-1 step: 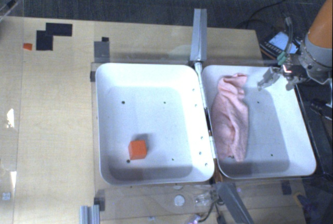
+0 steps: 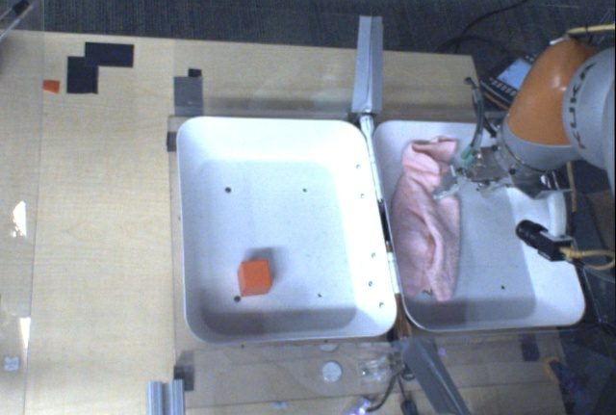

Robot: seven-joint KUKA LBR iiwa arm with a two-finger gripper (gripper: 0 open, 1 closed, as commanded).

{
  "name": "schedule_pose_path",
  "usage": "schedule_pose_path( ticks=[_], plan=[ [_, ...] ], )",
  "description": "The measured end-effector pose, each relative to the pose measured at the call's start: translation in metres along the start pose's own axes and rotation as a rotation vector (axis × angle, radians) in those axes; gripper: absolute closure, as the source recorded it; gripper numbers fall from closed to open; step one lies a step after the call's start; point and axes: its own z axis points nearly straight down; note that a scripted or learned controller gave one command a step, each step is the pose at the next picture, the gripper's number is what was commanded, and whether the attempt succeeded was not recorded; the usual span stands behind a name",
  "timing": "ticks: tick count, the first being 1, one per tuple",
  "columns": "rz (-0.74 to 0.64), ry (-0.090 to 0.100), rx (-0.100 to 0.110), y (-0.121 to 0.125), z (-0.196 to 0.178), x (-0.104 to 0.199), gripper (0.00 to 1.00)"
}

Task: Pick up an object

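**Gripper at the Pink Cloth in the Right Bin**

The grey arm (image 2: 577, 110), with its orange band (image 2: 544, 100) above the wrist, reaches in from the right side of the camera view and hangs over the right bin (image 2: 539, 302). Its gripper (image 2: 460, 180) sits at the upper right edge of a crumpled pink cloth (image 2: 428, 220), which lies lengthwise along the left side of that bin, close against the wall shared with the neighbouring bin. The metal fingers (image 2: 446, 192) meet the fabric's edge, but from this slanted angle it cannot be told whether they are spread apart or pinched together, nor whether any cloth lies between them. The cloth rests on the bin floor along its whole length (its upper end is bunched near the gripper, its lower end reaches toward the bin's front wall).

In the left bin (image 2: 202, 220) a small orange block (image 2: 255, 277) sits alone near the front left corner, well apart from the arm.

The two bins stand side by side on a pale wooden bench (image 2: 96, 211). Black squares (image 2: 96, 64) and a small orange marker (image 2: 51, 87) lie at the bench's far left corner. A grey metal bar (image 2: 368, 66) runs upward from the join between the bins.
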Motion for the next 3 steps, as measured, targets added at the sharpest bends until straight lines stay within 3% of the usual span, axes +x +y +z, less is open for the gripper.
schedule_pose_path(
  ticks=[1,2,3],
  plan=[
    [-0.083,-0.001,-0.007,-0.077,0.002,0.045,0.0],
    [-0.097,-0.001,-0.006,0.02,0.003,0.038,0.0],
    [-0.268,-0.003,-0.009,-0.039,0.002,0.057,0.0]
  ],
)
